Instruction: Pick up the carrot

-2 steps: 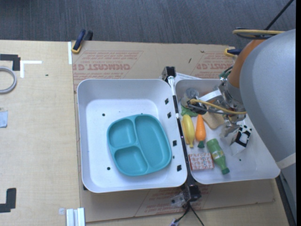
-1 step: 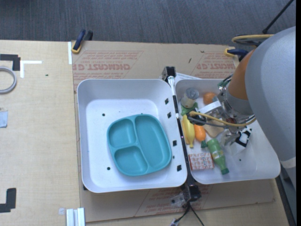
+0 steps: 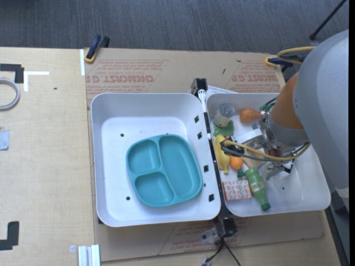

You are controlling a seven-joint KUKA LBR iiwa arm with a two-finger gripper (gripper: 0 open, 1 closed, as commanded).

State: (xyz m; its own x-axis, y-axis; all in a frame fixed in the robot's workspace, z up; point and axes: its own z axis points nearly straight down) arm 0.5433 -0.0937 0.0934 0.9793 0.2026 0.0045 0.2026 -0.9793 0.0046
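Arm (image 3: 324, 101) reaches in from the right, wrist low over the right bin (image 3: 302, 195). Gripper (image 3: 265, 155) sits in the clutter; can't tell its state. Carrot (image 3: 249, 115) lies far of it, by the tin. Teal tray (image 3: 164, 170) in the left bin (image 3: 108, 148).

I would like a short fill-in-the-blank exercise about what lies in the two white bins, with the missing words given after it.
1. The teal divided plastic plate has ___ compartments.
2. This plate lies in the ___ shallow white bin of the camera view.
3. The green plastic bottle lies in the ___ shallow white bin.
4. The bottle lies beside a flat red and ___ packet.

Missing words: three; left; right; white
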